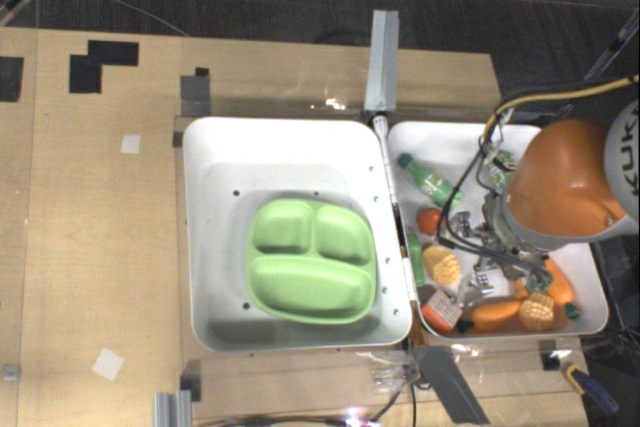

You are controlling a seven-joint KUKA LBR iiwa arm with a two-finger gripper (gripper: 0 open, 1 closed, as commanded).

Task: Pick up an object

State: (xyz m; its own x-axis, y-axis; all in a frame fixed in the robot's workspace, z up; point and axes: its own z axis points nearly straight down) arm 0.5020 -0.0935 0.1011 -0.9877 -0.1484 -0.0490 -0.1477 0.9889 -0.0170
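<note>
Carrot (494,316), the orange one lying along the near wall of the right bin (598,313), is my best candidate for the pick. Its long axis runs left-right, tilted only a little.

The gripper (487,267) is down in that same bin, under the arm's orange band (560,183). I cannot tell how the jaws stand; cables and the wrist body cover them. Nothing visibly held.

Key relation: the carrot lies just near-side of the gripper, slightly right, close by. For a grasp across its narrow width I'd judge the jaws need to close along the near-far line.

Clutter is tight:
- corn cob (443,265) just left of the gripper
- second corn piece (537,311) touching or nearly touching the carrot's right end
- red-and-white packet (441,311) at its left end
- green bottle (427,179) toward the far left corner, well clear

Risk as I see it: catching a neighbour along with the carrot.

Left bin (215,245) holds a green divided tray (312,260); not relevant to this move.
</note>
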